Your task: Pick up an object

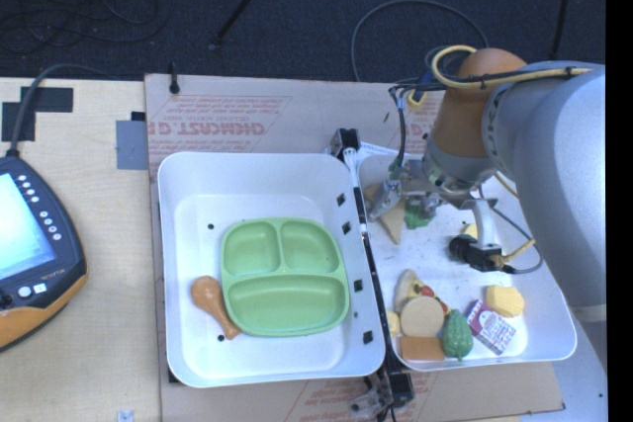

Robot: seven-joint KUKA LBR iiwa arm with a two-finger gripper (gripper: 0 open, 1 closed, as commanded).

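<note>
Gripper (420, 210) low in right bin (554, 336), jaw state unclear; pale wedge (393, 225) at nine o'clock could skid against wall.

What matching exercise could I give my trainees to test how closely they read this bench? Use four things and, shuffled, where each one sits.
Things:
1. green divided plate
2. orange spoon
3. yellow block
4. handheld control pendant

Places:
A. on the bench, outside both bins, at the view's left edge
B. right bin, near its right rim
C. middle of the left bin
D. left bin, against the plate's left edge

Pairs: 1-C, 2-D, 3-B, 4-A
</note>
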